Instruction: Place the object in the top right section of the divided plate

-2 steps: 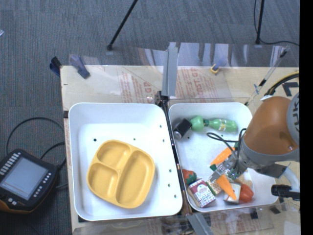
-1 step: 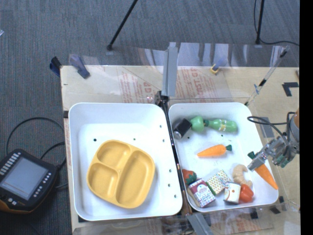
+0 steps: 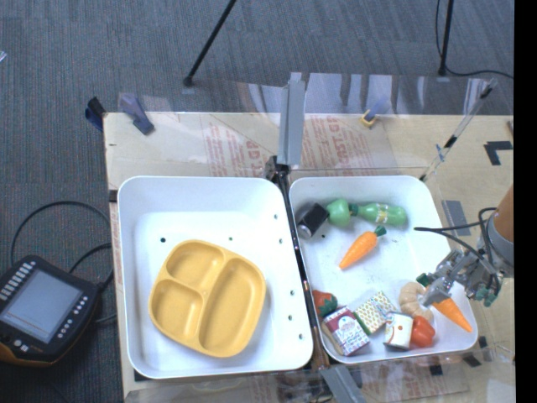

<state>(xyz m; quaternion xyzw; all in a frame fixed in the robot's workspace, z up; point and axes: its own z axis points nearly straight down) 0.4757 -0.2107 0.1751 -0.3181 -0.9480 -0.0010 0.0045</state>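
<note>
Pick step, no transfer yet: yellow divided plate [image 3: 207,297] sits bare in the left bin [image 3: 134,225]. Gripper [image 3: 445,285] is low in the right bin [image 3: 424,193], just beside a carrot [image 3: 453,312] at the toy pile, probably the target. Can't tell its finger state; next it needs a confirmed grasp, then lift to the plate's top right section.

A yellow divided plate [image 3: 207,297] lies flat in the left bin [image 3: 134,217], tilted askew, nearer the bin's front edge than its back. It has three sections: one long compartment along its right side and two smaller ones on the left, all bare. In the right bin [image 3: 419,193], toy food crowds the front edge, and a second orange carrot [image 3: 453,312] rests in the front right corner, just beside the gripper [image 3: 449,280]. Which item is the intended object cannot be told.
</note>
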